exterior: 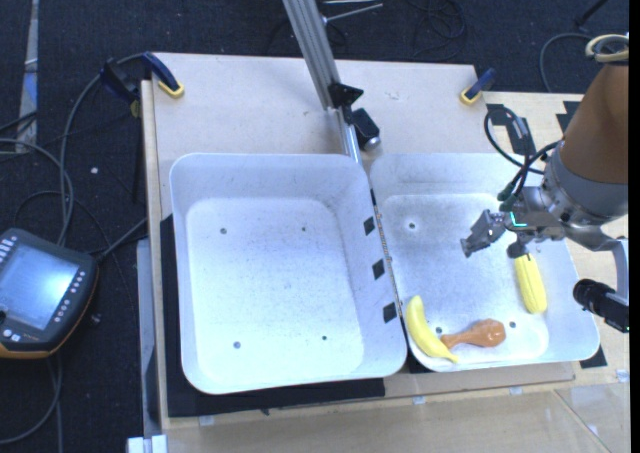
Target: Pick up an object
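Corn (531, 284) by right bin's (440, 191) right edge | gripper (483, 237) above bin middle, fingers slightly apart, holding nothing | we judge: approach; next shift over corn, descend.

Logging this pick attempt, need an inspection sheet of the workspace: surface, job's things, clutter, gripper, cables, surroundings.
Surface: wooden bench bearing left bin and right bin, side by side.
Job's things: all in the right bin: banana at its front-left corner, orange drumstick toy beside it, corn cob under the arm.
Clutter: nothing seen.
Gripper: gripper over the right bin, apart from all three things.
Cables: black cables on the floor to the left.
Surroundings: teach pendant on dark floor, aluminium pole.
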You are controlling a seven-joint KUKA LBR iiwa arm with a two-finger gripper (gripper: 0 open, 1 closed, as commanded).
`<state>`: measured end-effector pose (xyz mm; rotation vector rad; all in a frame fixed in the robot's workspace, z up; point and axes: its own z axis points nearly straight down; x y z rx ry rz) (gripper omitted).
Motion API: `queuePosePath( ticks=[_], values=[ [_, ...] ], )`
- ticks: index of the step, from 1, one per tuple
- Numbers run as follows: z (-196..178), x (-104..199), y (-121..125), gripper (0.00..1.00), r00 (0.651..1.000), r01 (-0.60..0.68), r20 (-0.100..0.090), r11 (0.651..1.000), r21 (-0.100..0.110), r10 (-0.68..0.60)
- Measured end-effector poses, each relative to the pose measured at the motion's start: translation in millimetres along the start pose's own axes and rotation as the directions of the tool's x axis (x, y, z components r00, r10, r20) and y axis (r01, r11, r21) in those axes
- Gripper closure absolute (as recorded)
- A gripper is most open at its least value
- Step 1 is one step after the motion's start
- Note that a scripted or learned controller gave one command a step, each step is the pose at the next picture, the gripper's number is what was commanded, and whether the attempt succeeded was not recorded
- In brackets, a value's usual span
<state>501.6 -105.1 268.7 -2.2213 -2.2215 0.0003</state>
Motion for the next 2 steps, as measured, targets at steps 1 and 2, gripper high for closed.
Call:
queuePosePath(
  ticks=[1,2],
  values=[
    [0,0,0,0.00,1.000,0.000,0.000,1.000,0.000,0.000],
    [43,2,-5,0.00,1.000,0.000,0.000,1.000,0.003,0.000]
  ],
)
